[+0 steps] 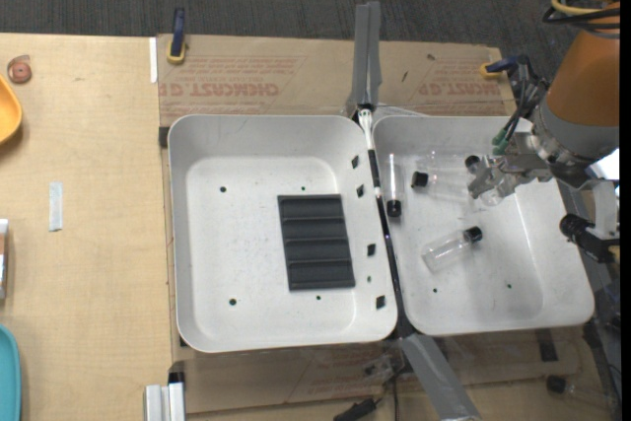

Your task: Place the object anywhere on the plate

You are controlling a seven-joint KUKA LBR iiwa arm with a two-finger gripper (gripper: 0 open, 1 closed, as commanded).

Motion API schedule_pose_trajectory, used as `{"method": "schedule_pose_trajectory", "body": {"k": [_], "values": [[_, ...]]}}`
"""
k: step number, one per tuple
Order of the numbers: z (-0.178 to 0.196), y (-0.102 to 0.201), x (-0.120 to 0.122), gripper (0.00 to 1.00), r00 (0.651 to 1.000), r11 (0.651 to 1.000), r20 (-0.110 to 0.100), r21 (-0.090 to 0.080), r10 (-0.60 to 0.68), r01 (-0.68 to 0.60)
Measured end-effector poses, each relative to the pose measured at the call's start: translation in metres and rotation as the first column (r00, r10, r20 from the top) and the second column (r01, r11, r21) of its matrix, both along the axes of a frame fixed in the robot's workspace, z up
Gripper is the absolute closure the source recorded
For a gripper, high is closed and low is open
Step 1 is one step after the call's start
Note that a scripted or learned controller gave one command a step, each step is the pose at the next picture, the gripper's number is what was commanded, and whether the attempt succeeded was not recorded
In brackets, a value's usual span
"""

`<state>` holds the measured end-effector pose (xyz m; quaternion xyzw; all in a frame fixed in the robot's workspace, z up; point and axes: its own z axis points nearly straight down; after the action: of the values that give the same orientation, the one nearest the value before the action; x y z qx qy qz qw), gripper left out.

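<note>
We see the gripper (490, 180) low over the right bin (513, 311), near its far edge, among small clear bottles (452, 247). We cannot tell if it has one. The dark plate (315, 242) lies in the middle of the left bin (197, 212). We think picking comes first, then carrying across.

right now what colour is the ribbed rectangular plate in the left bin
Black: the ribbed rectangular plate lies flat in the left white bin, clearest in the camera view.
</note>
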<state>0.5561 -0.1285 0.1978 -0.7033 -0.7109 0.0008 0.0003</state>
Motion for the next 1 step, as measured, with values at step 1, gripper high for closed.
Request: {"method": "schedule_pose_trajectory", "body": {"k": [1], "values": [[-0.0075, 0.0632, 0.0498, 1.0, 0.991, 0.991, -0.001, -0.001, 0.132, -0.132]]}}
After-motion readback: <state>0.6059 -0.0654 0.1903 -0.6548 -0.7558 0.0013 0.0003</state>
